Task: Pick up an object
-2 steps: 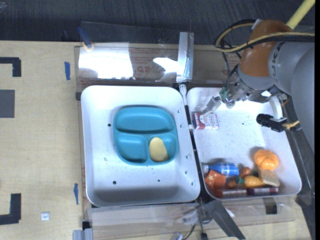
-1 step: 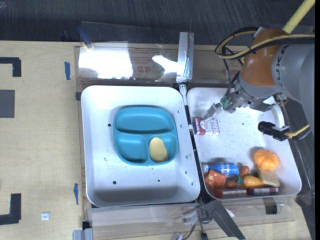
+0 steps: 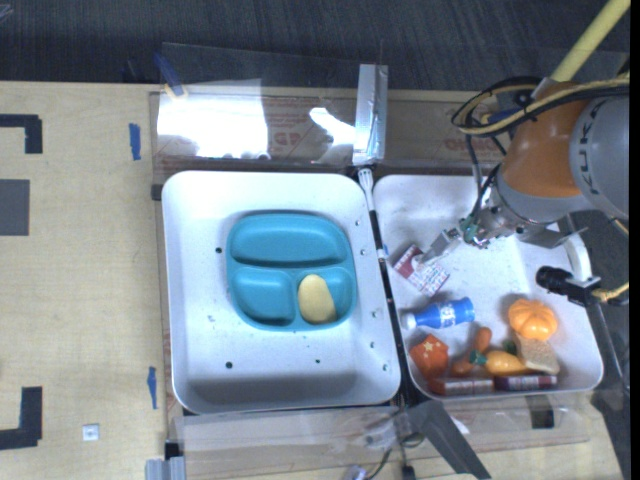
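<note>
The gripper (image 3: 440,246) is hanging over the right bin (image 3: 590,368), its fingers pinching a wrapper (image 3: 420,268) that is trailing down-left; the bottle (image 3: 441,315) is lying just below.

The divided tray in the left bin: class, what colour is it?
Blue; the divided tray shows plainly in the camera view.

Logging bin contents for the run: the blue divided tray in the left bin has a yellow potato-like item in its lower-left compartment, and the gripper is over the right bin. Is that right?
Not quite. In the camera view the yellow potato-like item lies in the lower-right compartment of the blue divided tray, not the lower-left. The rest holds: the tray sits in the left bin and the gripper is over the right bin.
</note>
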